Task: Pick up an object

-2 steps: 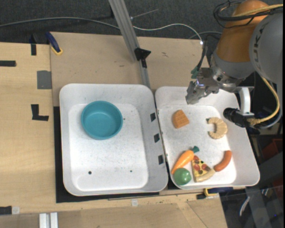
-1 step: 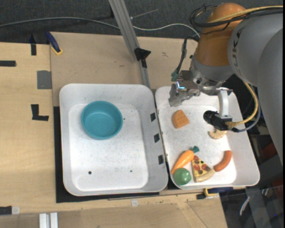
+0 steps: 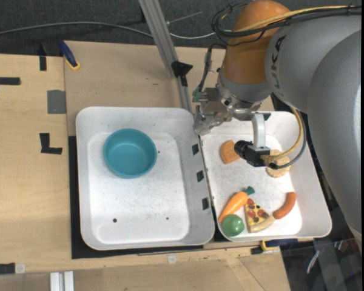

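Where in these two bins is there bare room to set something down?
The left bin is bare below and right of the teal bowl. The right bin is crowded: carrot, green ball, pizza slice and sausage line its near end, and the claw hangs over its far left corner.

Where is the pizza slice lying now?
In the camera view's right bin, near its lower edge, the pizza slice lies between the carrot and the sausage.

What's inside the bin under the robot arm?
A carrot, a green ball, a pizza slice, a sausage and a bread-like piece lie in the bin. The arm covers its far corner.
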Robot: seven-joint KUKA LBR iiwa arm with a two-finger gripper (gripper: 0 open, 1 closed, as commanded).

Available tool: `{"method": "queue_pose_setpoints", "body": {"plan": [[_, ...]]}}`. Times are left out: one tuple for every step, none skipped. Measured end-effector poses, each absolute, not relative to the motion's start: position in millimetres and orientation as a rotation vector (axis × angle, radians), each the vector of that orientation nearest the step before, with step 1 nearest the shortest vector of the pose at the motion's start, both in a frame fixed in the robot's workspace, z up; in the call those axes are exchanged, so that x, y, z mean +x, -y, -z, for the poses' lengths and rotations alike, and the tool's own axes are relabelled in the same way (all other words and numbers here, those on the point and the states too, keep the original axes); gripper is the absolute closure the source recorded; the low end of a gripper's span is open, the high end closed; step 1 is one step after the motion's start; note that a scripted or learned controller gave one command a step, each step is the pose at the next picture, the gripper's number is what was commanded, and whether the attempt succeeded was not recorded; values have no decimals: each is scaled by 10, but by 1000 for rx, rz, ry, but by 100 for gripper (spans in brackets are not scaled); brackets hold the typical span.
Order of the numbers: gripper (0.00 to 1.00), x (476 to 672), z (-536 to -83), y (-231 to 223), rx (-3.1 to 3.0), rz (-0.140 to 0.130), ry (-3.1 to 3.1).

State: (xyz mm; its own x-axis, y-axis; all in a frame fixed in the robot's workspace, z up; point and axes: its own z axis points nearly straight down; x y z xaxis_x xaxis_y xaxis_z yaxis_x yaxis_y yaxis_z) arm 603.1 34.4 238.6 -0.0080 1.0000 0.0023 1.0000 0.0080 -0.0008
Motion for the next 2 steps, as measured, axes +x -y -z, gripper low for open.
{"method": "queue_pose_setpoints", "body": {"plan": [[100, 5996, -2315, -786, -2213, -2, 2226], [100, 5900, -2365, -1005, -2215, -2, 2225]]}}
